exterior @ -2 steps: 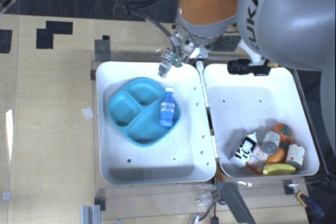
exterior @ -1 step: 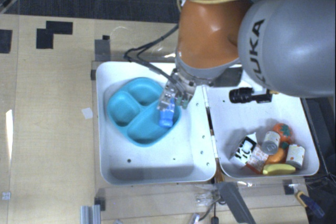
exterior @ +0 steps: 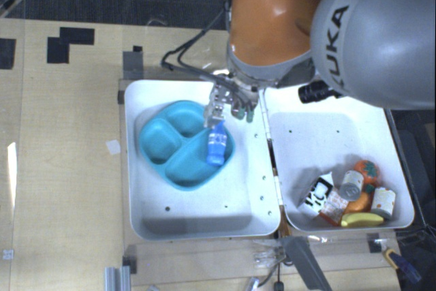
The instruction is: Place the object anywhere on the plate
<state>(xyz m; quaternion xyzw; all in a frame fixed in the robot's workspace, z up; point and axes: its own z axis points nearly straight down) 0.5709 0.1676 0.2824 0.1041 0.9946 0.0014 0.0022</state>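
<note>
While poised over the left bin [exterior: 146, 215], gripper [exterior: 219, 112] clamped on one blue bottle [exterior: 216, 145], hanging over one blue divided plate [exterior: 178, 150]. Several items heaped in right bin [exterior: 320, 112]: one banana [exterior: 362, 219], two cans [exterior: 353, 184].

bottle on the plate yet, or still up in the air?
Cannot tell. The blue bottle overlaps the blue plate right under the tool, contact unclear.

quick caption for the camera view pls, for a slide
Gripper above small blue bottle lying on blue plate in left bin.
</note>
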